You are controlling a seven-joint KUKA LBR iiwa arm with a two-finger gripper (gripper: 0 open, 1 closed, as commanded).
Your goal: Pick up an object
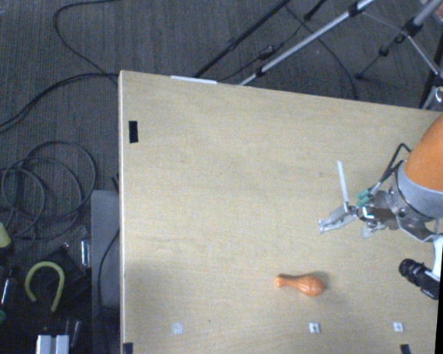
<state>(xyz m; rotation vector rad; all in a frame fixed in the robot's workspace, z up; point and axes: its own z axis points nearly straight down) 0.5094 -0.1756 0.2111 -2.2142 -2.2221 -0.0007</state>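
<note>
An orange, pear-shaped object (pixel 301 283) lies on its side on the light wooden bench top (pixel 229 181), toward the front right, with its narrow end pointing left. My gripper (pixel 330 196) reaches in from the right, above and slightly right of the object and well apart from it. Its two thin pale fingers (pixel 343 185) are spread wide and open, with nothing between them. The orange band of the arm (pixel 431 156) shows at the right edge.
Small markers dot the bench: a black tab (pixel 133 131) at the left and white squares (pixel 314 327) near the front. Cables (pixel 36 187) and tools lie on the floor to the left. Tripod legs (pixel 327 24) stand behind the bench.
</note>
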